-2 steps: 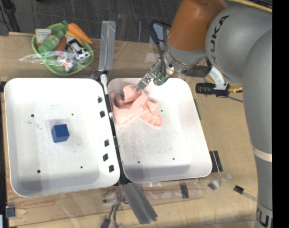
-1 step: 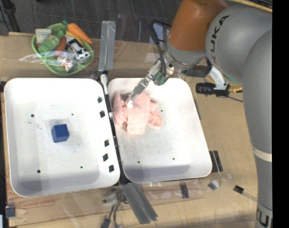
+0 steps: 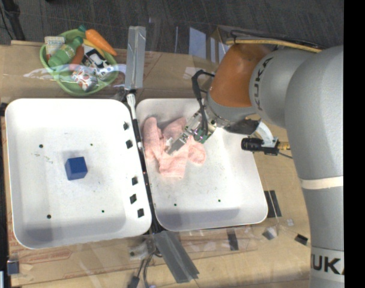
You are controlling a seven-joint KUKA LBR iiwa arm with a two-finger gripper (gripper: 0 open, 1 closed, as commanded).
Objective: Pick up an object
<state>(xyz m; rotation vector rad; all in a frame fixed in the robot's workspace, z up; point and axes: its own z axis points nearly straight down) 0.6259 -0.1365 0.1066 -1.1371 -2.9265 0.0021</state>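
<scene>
**A:** Start at the left. What sits there?

**B:** Off the bench's far-left corner is a green bowl [image 3: 80,65] heaped with toy food, an orange carrot [image 3: 100,40] lying on top. Below it is the left bin [image 3: 26,161], shallow and white, and a blue cube [image 3: 76,167] rests on its floor, a little left of the middle, apart from every wall.

**A:** And between the bins?

**B:** A dark divider strip [image 3: 137,161] with small black clips runs along the seam where the two bins meet.

**A:** Then the right bin?

**B:** The right bin [image 3: 230,203] holds a pink crumpled cloth [image 3: 170,152] in its upper-left part, close to the divider. The cloth lies bunched in folds, one lobe upright along the seam, the rest spread toward the bin's middle.

**A:** Where is the gripper?

**B:** The gripper [image 3: 181,140] is down over the cloth, reaching in from the right and tilted toward the lower left. Its tip lies against the pink folds. I cannot tell whether the fingers are spread or closed, nor whether any cloth is pinched between them; the folds hide that.

**A:** And the arm?

**B:** The arm [image 3: 308,113], grey with its orange band [image 3: 233,77] above the wrist, fills the right side, arching over the right bin's far edge.
</scene>
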